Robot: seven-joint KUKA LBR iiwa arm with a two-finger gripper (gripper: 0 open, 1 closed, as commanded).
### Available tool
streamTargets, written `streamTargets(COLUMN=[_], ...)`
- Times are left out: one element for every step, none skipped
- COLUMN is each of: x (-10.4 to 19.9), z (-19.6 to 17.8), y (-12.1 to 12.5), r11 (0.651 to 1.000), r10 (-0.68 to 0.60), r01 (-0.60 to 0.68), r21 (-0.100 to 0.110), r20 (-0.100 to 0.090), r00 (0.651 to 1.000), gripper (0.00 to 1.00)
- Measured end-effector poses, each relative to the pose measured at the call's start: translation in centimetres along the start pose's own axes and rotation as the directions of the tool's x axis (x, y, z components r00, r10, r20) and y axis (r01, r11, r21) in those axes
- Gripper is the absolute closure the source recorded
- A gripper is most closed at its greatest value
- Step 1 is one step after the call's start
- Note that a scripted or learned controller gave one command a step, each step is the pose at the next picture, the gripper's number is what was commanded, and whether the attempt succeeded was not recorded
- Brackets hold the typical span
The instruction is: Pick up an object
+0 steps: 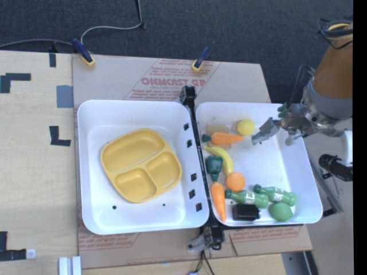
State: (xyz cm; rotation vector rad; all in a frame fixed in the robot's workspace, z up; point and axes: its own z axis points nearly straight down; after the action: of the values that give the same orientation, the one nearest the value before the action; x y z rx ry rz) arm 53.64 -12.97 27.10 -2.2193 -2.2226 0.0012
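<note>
Over at the right of the frame the arm [335,67] leans in across the rim of the right bin [298,171], its gripper [274,132] hanging above the bin's upper right stretch of bare floor, fingers spread and nothing between them. It looks posed for a descent, tilted toward the clutter to its left. Nearest to it sit the yellow ball [245,126] and a carrot [226,137] lying crosswise just beside the ball, both near the divider at the bin's upper left. Below them a banana [223,157] curves down against a dark green pepper [214,165], with an orange [235,181] just under. Along the bottom a second carrot [218,200] lies lengthwise, a green bottle [264,196] stretches across, a black block [246,212] sits beneath it, and a lime [280,211] fills the lower right corner. Everything is crowded toward the divider and bottom, which I'd guess leaves the ball as the easiest target, standing a little apart from its neighbours. The left bin [92,153] holds a yellow tray [141,164], lying flat in the middle.
</note>
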Motion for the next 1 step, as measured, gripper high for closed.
streamTargets(x=[3.27], z=[12.99], y=[2.36], r11=[1.000], r10=[0.000], r01=[0.000], r21=[0.003], r20=[-0.001], r00=[1.000], gripper=[0.00])
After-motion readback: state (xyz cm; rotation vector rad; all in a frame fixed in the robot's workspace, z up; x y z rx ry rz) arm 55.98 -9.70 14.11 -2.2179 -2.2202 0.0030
